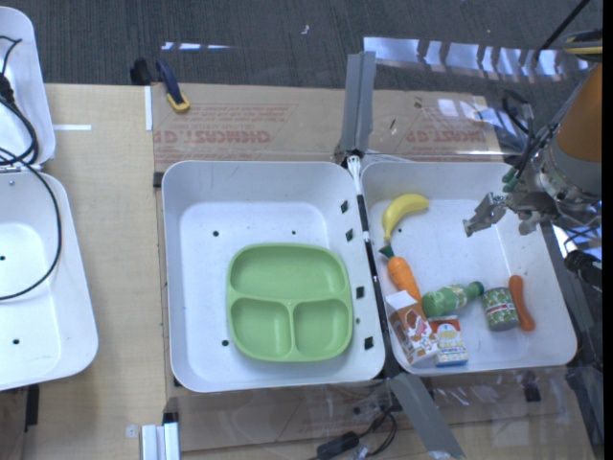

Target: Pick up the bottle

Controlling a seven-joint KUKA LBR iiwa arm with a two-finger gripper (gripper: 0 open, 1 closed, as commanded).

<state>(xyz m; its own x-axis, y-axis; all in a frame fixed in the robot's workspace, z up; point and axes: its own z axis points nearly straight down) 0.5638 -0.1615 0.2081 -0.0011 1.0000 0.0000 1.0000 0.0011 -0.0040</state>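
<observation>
A wooden desk (105, 113) carries two shallow white bins side by side, seen from above at a slant. The left bin (192, 257) holds a green divided plate (289, 302). The right bin (551, 348) holds the clutter: a banana (402, 212) near the top, a carrot (402, 274) along the dividing wall, a small juice carton (426, 338) at the bottom, a small green can (499, 309) and a thin orange piece (521, 303) beside it.

The bottle (450, 300), green with a pale cap, lies on its side in the lower middle of the right bin, just beside the carton and near the can.

The hand (505, 209) hangs over the bin's upper right, well apart from the bottle; whether it is parted or closed cannot be told.

A good approach likely means travelling toward the lower left, centring over the bottle's body, and closing across its narrow width, clear of carton and can.
</observation>
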